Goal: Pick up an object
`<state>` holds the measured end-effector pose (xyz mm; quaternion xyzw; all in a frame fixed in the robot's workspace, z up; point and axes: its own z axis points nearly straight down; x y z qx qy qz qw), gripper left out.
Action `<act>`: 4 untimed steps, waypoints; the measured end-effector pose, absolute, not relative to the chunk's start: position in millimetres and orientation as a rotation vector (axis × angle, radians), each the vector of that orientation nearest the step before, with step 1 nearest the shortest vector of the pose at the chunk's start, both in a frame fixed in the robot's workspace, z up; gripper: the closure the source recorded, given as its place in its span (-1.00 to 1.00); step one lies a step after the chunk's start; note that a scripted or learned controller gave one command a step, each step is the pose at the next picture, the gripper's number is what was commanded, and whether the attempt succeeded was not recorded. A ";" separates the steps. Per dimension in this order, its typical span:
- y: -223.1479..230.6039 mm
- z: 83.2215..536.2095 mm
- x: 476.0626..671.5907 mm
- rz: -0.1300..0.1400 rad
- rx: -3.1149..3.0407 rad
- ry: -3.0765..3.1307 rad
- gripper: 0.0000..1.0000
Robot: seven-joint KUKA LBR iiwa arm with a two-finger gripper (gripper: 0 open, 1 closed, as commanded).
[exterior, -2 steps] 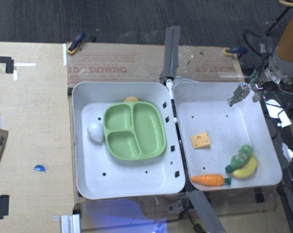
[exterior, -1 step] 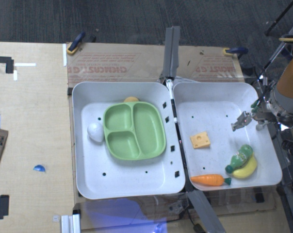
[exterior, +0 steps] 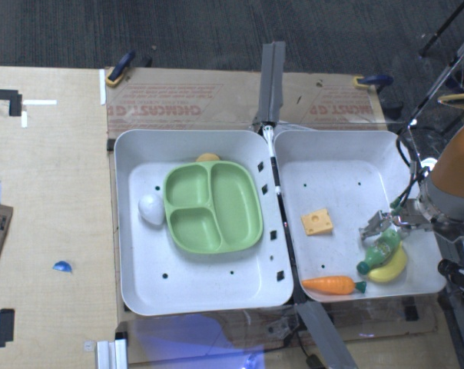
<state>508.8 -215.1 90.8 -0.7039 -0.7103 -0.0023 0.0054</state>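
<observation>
My gripper (exterior: 377,227) reaches into the right bin (exterior: 347,167) from the right, low over its near right part. Its metal fingers (exterior: 372,225) stand just above a small green bottle (exterior: 379,250), which lies against a yellow banana (exterior: 393,266). Nothing shows between the fingers. A wedge of yellow cheese (exterior: 317,222) lies in the middle of the same bin. An orange carrot (exterior: 331,285) rests along its front edge.
The left bin (exterior: 140,267) holds a green divided plate (exterior: 214,206), a white ball (exterior: 150,208) at the plate's left side, and an orange-yellow object (exterior: 208,158) peeking out behind the plate. A grey divider bar (exterior: 272,83) stands between the bins at the back.
</observation>
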 end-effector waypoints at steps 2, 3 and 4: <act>-179.5 161.6 606.6 0.002 -2.305 -2.136 1.00; -78.3 216.9 656.3 0.002 -2.377 -2.055 1.00; -78.8 216.6 656.1 0.004 -2.378 -2.055 -1.00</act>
